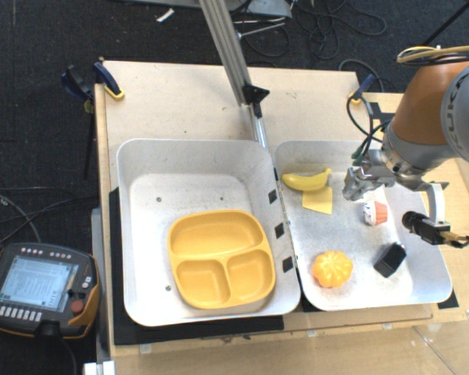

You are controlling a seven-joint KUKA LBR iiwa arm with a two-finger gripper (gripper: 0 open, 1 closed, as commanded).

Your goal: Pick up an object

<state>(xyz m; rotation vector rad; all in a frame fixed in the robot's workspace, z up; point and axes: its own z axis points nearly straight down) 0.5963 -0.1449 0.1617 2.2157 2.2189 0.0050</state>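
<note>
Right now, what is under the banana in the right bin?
The banana lies on the right bin floor, its lower edge overlapping a flat yellow wedge. The wedge's lower part shows; whatever lies beneath the banana itself is covered. The tool hangs to its right, apart from it.

the pale wooden bench (pixel 180 100) bears 2 shallow white bins, left bin (pixel 141 178) and right bin (pixel 422 280).
</note>
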